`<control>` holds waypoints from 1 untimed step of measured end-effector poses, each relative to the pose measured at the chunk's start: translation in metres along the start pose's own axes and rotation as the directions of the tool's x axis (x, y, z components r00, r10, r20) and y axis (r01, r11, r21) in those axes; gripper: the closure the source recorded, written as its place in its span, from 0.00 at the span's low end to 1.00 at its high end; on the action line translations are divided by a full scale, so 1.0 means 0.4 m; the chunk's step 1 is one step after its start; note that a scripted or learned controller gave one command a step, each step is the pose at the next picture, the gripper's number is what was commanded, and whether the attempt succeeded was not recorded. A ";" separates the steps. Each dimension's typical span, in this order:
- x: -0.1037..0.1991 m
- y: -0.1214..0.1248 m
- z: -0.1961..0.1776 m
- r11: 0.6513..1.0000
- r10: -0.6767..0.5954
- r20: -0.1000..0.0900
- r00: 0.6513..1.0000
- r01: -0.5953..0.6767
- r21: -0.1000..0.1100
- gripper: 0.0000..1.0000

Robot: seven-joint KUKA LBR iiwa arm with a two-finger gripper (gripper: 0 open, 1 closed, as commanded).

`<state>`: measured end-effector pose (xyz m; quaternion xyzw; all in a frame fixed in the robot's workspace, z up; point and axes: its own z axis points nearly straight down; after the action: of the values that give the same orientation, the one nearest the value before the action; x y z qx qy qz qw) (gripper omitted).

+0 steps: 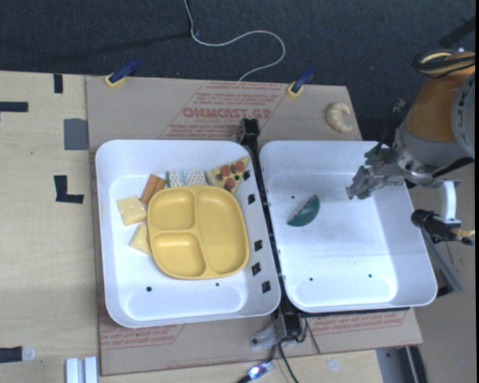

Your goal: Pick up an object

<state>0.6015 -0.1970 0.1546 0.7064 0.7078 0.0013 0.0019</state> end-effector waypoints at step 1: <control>0.011 0.001 -0.108 1.000 0.000 0.000 1.000 0.000 0.001 1.00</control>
<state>0.6017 -0.1927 0.1978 0.7063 0.7079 0.0010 0.0014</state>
